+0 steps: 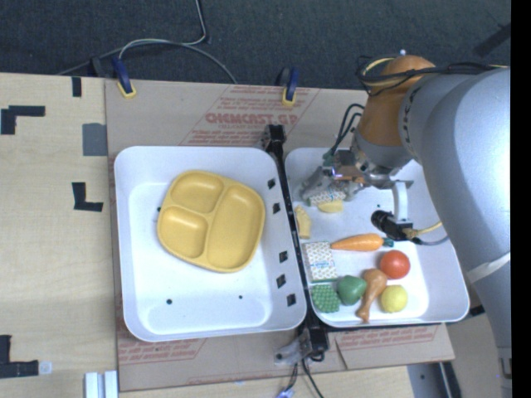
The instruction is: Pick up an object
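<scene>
Grey and orange, my arm is reaching in from the right and lowering my two-finger pincer [330,191] into the far left part of the right shallow white plastic bin [440,305]. I am working the approach step; nothing is lifted. The tips are hovering at a small pale yellow food piece [331,206], touching or just above it. Whether the pincer is spread or pressed together, I cannot tell. Nearer in the same bin are lying an orange plastic carrot [357,242] and a red plastic tomato [395,264]. In the left white bin [133,305], a yellow divided plastic plate [211,220] is resting. Next move, in my judgement: confirm contact, grip, then raise straight up.
</scene>
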{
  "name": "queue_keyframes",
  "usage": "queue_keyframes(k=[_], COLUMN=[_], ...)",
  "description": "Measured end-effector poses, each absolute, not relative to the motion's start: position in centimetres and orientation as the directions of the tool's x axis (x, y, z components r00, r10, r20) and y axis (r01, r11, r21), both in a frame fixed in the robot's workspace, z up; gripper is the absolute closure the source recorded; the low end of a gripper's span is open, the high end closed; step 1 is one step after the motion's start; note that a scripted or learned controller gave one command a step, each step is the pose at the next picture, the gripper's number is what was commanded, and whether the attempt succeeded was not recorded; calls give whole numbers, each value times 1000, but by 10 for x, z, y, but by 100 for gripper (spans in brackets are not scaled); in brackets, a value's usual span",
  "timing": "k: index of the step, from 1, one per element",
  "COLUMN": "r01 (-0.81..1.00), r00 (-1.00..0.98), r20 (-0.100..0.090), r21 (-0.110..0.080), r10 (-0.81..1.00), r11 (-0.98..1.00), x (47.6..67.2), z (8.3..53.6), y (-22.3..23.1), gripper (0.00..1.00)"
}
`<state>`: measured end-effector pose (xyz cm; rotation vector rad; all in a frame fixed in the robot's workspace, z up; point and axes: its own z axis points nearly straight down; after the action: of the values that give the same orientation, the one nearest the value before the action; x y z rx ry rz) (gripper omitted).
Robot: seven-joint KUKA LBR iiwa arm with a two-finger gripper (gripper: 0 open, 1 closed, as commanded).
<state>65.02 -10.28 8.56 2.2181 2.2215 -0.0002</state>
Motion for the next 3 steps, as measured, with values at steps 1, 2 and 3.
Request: queue_keyframes(k=[1,2,3], r01=[1000,1000,1000], r00=[-2,-1,-3], r20=[-1,-2,0], r21=[1,2,1], r10=[1000,1000,1000], r11=[2,1,3], x=[659,652,669], z=[85,85,85], y=[-95,-95,-99], gripper=[0,0,0])
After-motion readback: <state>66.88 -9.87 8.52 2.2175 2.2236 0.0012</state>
